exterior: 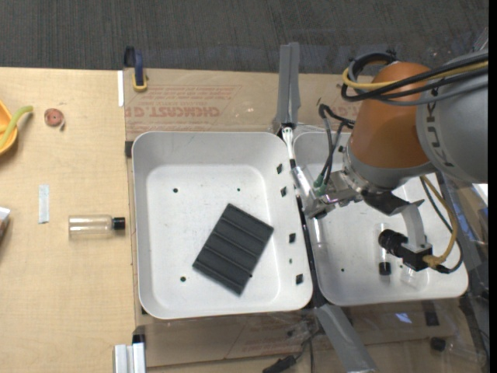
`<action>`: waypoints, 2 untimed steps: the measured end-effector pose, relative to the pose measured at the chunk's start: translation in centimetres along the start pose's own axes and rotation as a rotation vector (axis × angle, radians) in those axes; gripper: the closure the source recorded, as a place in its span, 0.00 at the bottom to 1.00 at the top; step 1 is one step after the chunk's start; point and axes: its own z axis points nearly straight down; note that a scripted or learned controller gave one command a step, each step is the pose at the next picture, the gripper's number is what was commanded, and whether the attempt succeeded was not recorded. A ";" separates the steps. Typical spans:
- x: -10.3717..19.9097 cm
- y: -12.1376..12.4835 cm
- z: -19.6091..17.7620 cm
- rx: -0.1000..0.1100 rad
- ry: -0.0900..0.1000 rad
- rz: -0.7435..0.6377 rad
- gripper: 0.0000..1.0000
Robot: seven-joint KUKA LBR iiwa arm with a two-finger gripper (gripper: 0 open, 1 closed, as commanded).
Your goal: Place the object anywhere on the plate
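The gripper point(311, 200) hangs over the divider where the two bins meet, at the left edge of the right bin point(388, 286). Its fingers are hidden under the wrist and cables, so whether it is released, clenched or grasping anything cannot be told. Above it the arm's orange band point(388, 119) bulges over the right bin, with yellow and black cables looped round it, and the grey arm point(458, 127) runs off to the right.

Taking the left bin point(155, 162) as the landmark: the dark ribbed plate point(233, 249) lies flat on its floor, in the lower middle, nearer the front wall than the back. It is a rectangle, and its long axis runs at a slant, from lower left up to upper right, with its grooves running along that same line. Its upper right corner points toward the gripper, though the two are apart.

Outside the left bin, on the wooden bench point(62, 301) to its left, a small clear bottle point(95, 224) with a dark cap lies on its side, cap end toward the bin.
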 end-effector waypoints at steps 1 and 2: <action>6.3 8.4 -5.5 -0.002 -0.002 -0.089 1.00; 16.3 1.5 -6.8 0.000 -0.002 -0.055 1.00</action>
